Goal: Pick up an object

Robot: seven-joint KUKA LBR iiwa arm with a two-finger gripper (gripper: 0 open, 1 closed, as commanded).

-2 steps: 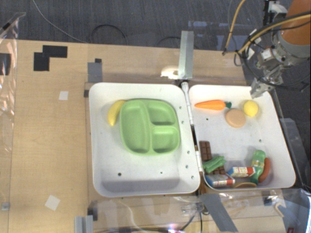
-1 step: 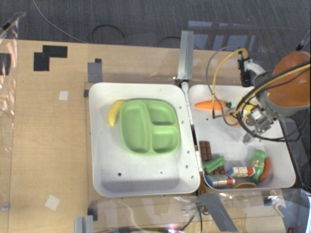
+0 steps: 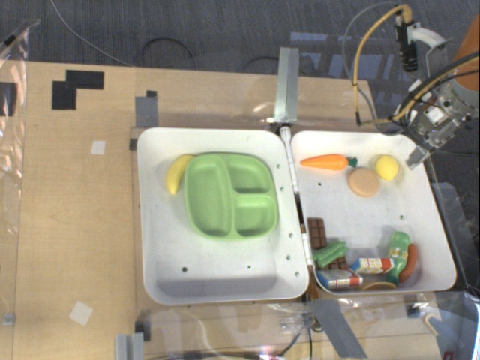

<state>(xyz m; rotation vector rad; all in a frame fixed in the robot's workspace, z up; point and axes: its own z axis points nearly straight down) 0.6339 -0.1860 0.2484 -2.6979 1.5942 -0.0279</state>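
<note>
My gripper (image 3: 424, 145) hangs over the far right corner of the right bin (image 3: 420, 216), just right of a yellow lemon (image 3: 387, 168). A beige round disc (image 3: 364, 183) lies next to the lemon, and an orange carrot (image 3: 325, 162) lies to their left along the far wall. Nothing shows in the gripper. At the bin's near edge sits a pile: a brown chocolate bar (image 3: 317, 233), a green item (image 3: 329, 253), a small labelled bottle (image 3: 373, 264), a green bottle (image 3: 398, 247) and a red sausage (image 3: 409, 263).
The left bin (image 3: 161, 253) bears a green divided plate (image 3: 229, 196) with a yellow banana (image 3: 177, 173) at its left edge. A metal post (image 3: 287, 88) stands behind the divider between the bins. Cables (image 3: 375, 28) loop above the arm's wrist.
</note>
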